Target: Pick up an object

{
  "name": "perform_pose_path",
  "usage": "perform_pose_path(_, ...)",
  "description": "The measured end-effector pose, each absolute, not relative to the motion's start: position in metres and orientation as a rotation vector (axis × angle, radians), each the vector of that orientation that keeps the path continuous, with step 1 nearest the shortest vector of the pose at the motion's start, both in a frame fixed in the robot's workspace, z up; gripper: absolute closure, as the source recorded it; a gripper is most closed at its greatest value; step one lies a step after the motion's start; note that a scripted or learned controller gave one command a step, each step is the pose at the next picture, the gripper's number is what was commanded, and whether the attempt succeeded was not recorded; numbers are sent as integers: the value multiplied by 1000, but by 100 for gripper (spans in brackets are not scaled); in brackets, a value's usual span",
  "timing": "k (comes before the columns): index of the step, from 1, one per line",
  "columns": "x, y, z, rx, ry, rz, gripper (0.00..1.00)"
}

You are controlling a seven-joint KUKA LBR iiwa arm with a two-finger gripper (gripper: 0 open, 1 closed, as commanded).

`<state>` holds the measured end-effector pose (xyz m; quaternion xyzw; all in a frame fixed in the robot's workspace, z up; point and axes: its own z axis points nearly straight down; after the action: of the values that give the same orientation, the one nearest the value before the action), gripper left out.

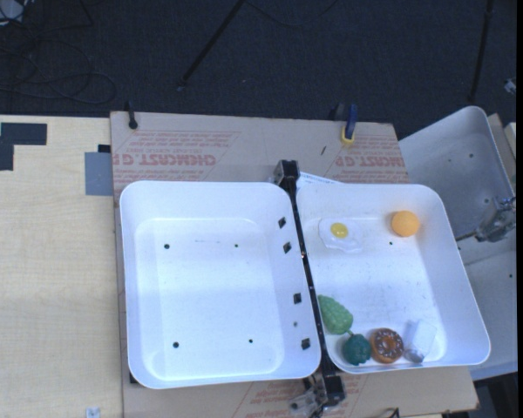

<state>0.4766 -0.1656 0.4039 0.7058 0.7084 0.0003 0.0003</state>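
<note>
Two shallow white plastic bins are sitting side by side on a brown cardboard sheet [244,151] with red print. In the right bin [444,273], a small orange ball [404,224] is lying near the far wall, and a flat white fried-egg toy with a yellow yolk [338,232] is resting to its left. Along the near wall, a pale green leafy piece [335,314], a dark teal round object [357,349], a brown sprinkled doughnut [386,345] and a whitish small object [421,336] are lying close together. The left bin [131,259] is touching the right one. Whether the pincer is open or closed, I cannot tell.
</note>
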Motion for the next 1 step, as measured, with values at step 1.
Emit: perform_pose_path(1,475,-216,364,2229,2219,-7,100)
